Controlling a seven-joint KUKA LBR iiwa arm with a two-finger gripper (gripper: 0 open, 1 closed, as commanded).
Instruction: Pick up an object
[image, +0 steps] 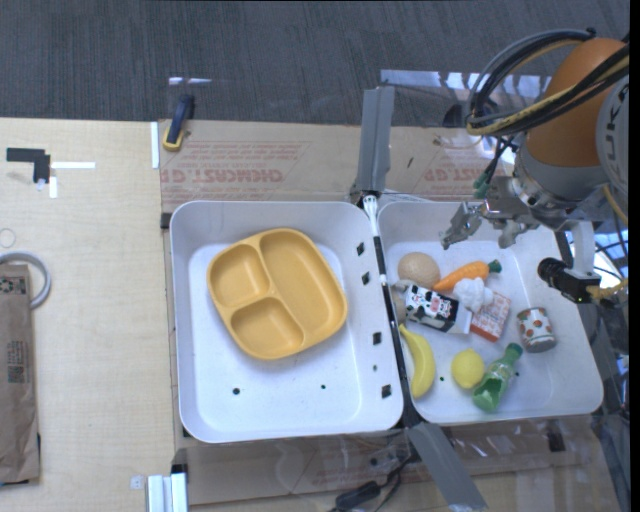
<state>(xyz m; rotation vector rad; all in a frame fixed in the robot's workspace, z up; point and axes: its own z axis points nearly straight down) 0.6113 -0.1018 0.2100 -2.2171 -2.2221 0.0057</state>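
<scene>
Carrot (464, 274) lay just below the tool (487, 226), likely its target. The tool's fingers were spread, pinching nothing.

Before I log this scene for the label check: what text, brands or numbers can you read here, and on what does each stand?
"CHEMCAST GP", red print seen upside down, on the cardboard sheet behind the bins.
Small carton with black and white print: too small to read.
Red and white packet: blurred.
Small can: label unreadable.
Brown paper bag at the left edge: print too small.
</scene>
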